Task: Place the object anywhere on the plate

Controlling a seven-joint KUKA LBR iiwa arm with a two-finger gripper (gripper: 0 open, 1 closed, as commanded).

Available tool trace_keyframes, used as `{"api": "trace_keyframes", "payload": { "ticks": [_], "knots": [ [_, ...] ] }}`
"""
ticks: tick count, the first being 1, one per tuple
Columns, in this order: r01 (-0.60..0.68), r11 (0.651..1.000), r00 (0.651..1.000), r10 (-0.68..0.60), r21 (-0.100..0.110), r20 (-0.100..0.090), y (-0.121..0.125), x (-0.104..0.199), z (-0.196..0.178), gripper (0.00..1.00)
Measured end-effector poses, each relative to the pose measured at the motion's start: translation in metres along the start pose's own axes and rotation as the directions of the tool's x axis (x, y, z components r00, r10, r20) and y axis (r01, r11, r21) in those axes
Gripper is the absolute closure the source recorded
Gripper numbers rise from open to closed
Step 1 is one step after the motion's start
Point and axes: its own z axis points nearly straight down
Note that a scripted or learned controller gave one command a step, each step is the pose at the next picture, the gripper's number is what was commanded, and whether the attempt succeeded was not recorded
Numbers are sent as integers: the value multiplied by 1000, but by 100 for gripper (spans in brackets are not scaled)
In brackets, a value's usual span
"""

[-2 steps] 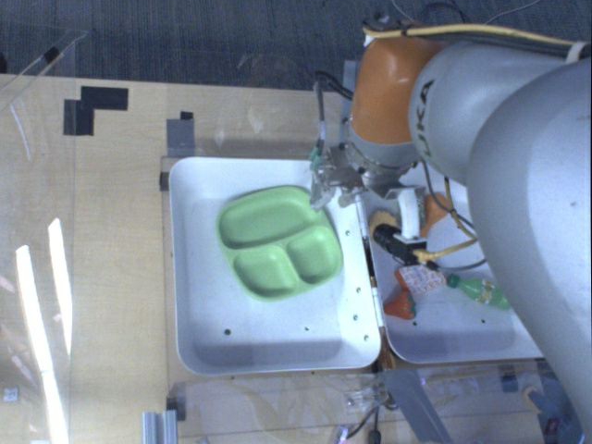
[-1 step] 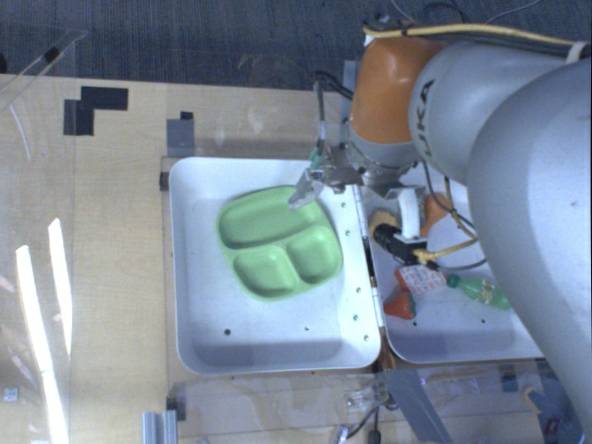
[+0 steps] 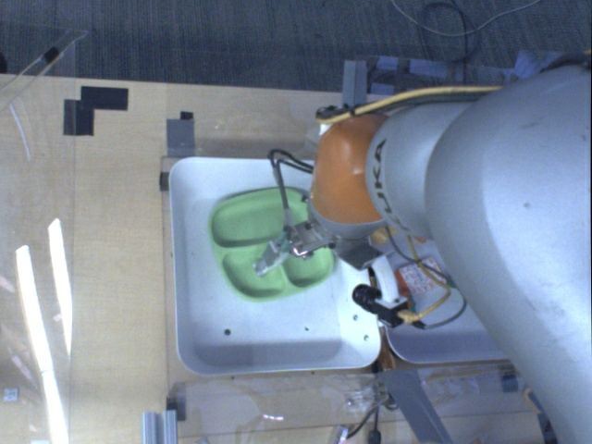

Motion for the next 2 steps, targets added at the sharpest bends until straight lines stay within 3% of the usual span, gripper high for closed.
{"api": "trace_keyframes", "payload": {
  "ticks": [1,2],
  "knots": [
    [-79,996,997,80,45,-18,47,-18,4,0],
    [-240,963,971,240,126,13,102,30,-10,0]
  ]
}}
